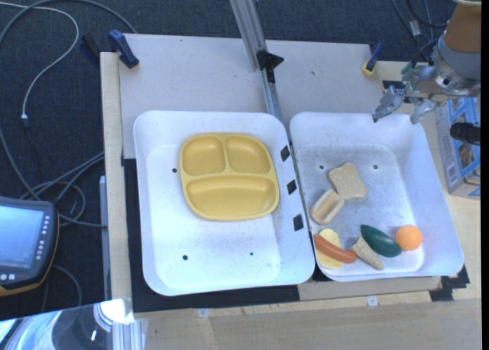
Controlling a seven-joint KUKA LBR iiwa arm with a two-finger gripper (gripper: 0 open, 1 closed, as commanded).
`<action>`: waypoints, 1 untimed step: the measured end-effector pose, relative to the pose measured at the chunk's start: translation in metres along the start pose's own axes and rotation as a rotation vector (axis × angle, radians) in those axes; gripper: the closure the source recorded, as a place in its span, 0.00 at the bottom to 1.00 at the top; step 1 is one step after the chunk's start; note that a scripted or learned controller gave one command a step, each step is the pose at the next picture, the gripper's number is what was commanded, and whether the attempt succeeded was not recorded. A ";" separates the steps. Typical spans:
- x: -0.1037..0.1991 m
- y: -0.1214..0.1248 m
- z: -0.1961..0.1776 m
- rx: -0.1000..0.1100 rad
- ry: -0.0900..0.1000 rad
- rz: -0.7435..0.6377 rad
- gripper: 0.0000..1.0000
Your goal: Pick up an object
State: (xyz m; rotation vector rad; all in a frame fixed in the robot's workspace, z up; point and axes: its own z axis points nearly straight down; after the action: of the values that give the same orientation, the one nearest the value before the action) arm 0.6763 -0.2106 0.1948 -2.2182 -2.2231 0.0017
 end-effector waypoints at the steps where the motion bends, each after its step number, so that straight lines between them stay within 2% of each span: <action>1: 0.000 0.000 0.000 0.000 0.000 0.000 0.00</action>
State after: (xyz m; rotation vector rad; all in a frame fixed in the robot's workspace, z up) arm 0.6764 -0.2106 0.1948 -2.2184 -2.2230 0.0021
